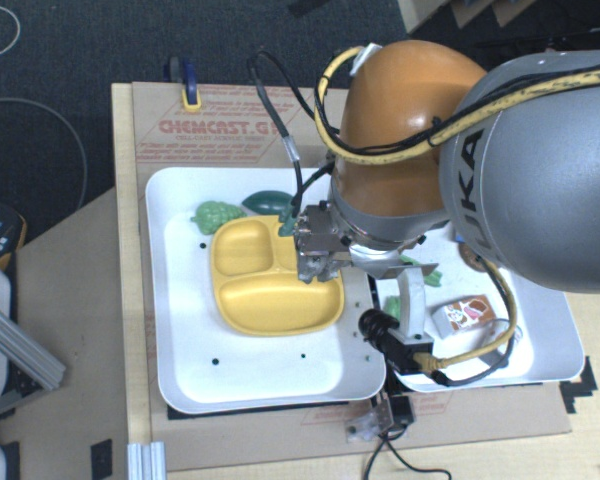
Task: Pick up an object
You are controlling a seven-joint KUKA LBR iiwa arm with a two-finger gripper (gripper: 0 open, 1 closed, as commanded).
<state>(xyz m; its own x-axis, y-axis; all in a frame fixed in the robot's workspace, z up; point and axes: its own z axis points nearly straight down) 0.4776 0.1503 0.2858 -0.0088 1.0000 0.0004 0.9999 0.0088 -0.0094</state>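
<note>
A glossy yellow divided tray (270, 288) and bumpy green toy (216, 215) crowd the gripper (313, 259), its opening impossible to tell.

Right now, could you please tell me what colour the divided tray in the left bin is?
The divided tray is yellow, seen in the camera view.
</note>
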